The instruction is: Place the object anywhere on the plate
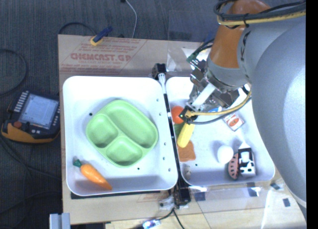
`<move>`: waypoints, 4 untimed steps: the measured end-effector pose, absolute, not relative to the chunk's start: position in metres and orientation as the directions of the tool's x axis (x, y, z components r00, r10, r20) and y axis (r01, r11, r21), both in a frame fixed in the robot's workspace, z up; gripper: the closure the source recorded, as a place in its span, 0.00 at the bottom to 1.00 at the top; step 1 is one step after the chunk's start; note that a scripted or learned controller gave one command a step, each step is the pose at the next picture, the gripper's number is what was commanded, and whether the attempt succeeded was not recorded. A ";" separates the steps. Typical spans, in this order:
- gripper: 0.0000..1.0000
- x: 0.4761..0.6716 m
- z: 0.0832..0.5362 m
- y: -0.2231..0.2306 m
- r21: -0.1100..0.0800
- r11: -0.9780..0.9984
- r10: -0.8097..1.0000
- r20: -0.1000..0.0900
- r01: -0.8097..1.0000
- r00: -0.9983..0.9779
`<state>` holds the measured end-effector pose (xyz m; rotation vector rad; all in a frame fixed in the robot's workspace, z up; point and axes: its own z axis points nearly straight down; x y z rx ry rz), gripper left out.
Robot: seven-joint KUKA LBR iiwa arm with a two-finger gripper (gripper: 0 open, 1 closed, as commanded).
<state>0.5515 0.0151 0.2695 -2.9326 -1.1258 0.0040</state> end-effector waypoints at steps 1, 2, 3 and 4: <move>1.00 0.544 0.210 0.125 -0.009 -0.664 0.747 -0.009 0.747 0.664; 1.00 0.508 0.174 0.157 -0.009 -0.502 0.865 -0.009 0.865 0.502; 1.00 0.548 0.105 0.132 -0.006 -0.502 0.865 -0.010 0.865 0.501; 1.00 0.483 0.184 0.087 -0.005 -0.335 0.942 -0.005 0.942 0.335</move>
